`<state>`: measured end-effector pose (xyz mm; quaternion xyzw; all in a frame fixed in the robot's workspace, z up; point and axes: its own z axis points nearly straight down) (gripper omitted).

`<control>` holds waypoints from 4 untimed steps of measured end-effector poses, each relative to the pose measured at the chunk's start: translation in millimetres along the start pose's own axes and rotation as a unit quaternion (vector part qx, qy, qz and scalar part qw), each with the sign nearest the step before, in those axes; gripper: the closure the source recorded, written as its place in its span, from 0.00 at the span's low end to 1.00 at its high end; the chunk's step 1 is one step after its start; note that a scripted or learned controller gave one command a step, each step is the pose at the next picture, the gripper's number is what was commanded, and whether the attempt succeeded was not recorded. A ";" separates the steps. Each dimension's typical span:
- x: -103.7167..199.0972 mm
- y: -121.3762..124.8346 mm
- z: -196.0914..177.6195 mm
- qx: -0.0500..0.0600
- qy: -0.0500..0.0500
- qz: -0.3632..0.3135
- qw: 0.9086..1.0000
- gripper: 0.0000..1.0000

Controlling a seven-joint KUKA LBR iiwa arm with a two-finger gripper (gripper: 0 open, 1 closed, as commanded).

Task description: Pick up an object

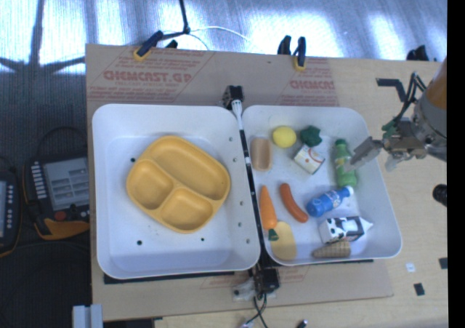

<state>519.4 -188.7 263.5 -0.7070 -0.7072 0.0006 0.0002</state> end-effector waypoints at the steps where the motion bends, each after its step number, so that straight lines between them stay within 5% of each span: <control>1: 46.0 4.2 121.9 0.000 0.000 0.000 1.000 0.00; 2: 54.4 4.5 164.5 0.000 0.000 0.000 1.000 0.00; 3: 54.6 4.4 155.0 0.000 0.000 0.000 1.000 1.00; 4: 116.1 -5.0 46.1 -0.001 0.000 -0.001 1.000 1.00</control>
